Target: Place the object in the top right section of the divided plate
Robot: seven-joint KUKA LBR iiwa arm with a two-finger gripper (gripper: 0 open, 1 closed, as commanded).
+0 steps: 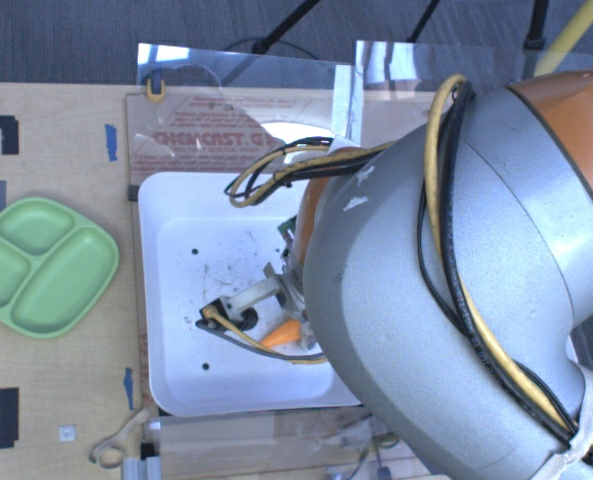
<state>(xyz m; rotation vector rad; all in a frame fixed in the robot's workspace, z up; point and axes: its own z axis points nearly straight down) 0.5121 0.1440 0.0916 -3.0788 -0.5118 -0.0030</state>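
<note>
One orange object (pixel 281 336) lies in the white bin (pixel 176 218), just at the tool's (pixel 276 310) 6 o'clock; whether the tool is open or grips it, I cannot tell. The green plate (pixel 41 263) sits well apart at 9 o'clock.

Divided plate (pixel 61 283) on bench (pixel 66 108), left of bin (pixel 186 288); object (pixel 281 336) inside bin.
</note>
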